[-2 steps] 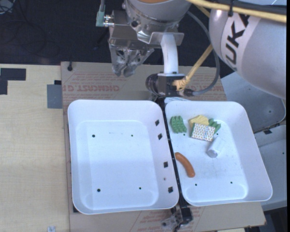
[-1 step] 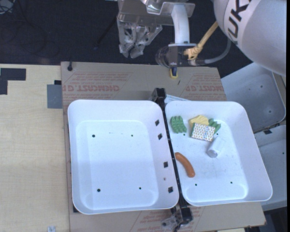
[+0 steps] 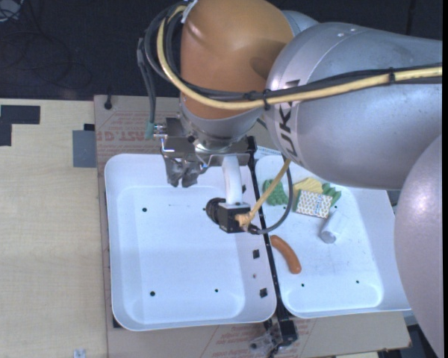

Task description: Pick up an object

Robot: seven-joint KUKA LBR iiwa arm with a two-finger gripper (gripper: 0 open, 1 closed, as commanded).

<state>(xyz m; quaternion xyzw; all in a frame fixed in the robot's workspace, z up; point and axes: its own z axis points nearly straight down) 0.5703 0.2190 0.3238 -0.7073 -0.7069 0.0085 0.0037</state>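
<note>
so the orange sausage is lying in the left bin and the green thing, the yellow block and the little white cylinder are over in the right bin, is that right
Not quite. The camera view shows the orange sausage lying in the right bin, near its left wall, not in the left bin. The rest holds: the green thing, the yellow block and the little white cylinder are all in the right bin too.

Arm casing [image 3: 351, 118]: dark letters "UK", likely part of KUKA.
Cardboard sheet [image 3: 131, 129], upper middle of the frame: red print, upside down, unreadable.
</note>
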